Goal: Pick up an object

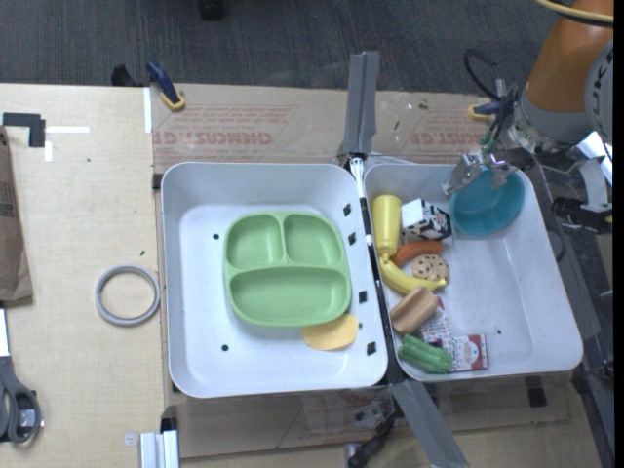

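Pincer (480, 167) sat low at the far edge of the right bin (546, 330), right at the rim of the teal bowl (490, 206). Metal fingers looked to straddle or touch the bowl's near-left rim, but too blurred; can't tell if they were open or clamped, can't tell if the bowl was actually held. Bowl appeared tilted up against the bin's far wall, likely candidate for the pick. Arm (570, 61) came down from the far right corner of the worktop, orange band above the wrist.

Rest of the toys crowded the right bin's left wall: black-and-white cow figure (425, 219) just beside the bowl, yellow bottle (386, 220), sausage (419, 251), cookie (430, 268), banana (405, 281), bun (413, 309), green pepper (425, 354) and a small packet (461, 349) near the near edge. Judged: packed against that wall, they'd be awkward to close on.

Right half of the right bin floor lay bare, good room for lifting out. Left bin (185, 291) carried a green divided tray (288, 268) mid-floor, yellow chip (330, 334) touching its near edge. Tape ring (128, 293) lay on the worktop's left side, well apart.
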Controlling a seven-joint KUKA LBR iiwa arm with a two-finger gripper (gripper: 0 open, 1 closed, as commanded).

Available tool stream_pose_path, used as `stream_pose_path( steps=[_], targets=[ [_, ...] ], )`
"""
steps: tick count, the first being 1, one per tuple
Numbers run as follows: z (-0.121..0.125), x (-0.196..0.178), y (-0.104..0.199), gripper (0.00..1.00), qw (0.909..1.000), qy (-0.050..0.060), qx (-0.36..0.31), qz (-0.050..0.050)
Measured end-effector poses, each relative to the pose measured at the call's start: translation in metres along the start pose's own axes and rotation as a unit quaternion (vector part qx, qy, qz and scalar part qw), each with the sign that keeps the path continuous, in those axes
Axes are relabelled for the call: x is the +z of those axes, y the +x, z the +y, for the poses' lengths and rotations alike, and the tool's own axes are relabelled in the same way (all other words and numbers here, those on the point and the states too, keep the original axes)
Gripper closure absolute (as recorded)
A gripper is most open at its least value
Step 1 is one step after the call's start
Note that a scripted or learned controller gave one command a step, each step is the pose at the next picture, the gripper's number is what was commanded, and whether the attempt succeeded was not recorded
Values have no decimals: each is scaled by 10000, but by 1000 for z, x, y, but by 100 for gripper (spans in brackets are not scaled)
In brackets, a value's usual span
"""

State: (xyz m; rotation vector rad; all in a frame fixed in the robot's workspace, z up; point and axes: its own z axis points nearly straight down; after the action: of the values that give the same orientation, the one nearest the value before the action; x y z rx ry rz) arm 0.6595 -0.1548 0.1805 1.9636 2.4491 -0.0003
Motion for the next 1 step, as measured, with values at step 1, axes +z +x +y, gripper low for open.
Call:
stream_pose_path(
  steps=[1],
  targets=[
    [0, -9, 0, 100, 10000, 0, -8, -11]
  ],
)
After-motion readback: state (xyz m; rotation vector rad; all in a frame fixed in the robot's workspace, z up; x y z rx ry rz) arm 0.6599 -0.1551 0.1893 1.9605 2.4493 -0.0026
